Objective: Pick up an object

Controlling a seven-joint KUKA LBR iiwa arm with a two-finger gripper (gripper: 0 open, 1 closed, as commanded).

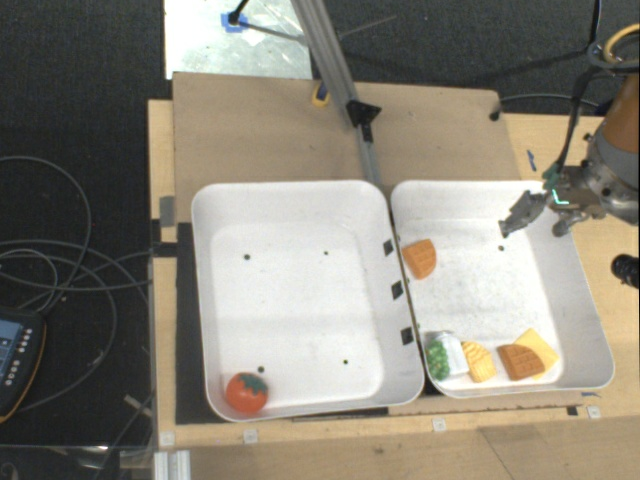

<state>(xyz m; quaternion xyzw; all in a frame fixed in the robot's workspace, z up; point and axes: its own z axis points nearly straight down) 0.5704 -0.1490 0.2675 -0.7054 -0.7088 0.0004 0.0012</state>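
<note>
My claw (540, 217) hangs over the far right part of the right bin (590, 313), near that bin's far right corner. Its two fingers (518, 218) are spread apart, with nothing between them.

Right bin contents:
- orange wedge (420, 259), against the left wall, about midway along it, well apart from my claw.
- green-and-white packet (442, 357), near-left corner.
- yellow piece (479, 361), just beside the packet on its right.
- brown block (519, 361) and yellow wedge (540, 346), touching each other, further right along the near wall.

Left bin (215, 268) contents:
- red tomato (246, 393), near-left corner, close to the rim.

The two bins sit side by side on the counter (440, 128), their inner walls touching, with small black clips (397, 290) along the joint. A grey pole (330, 43) slants in from the counter's far edge toward the joint. Cables (60, 258) lie on the dark floor off the counter's left edge.
</note>
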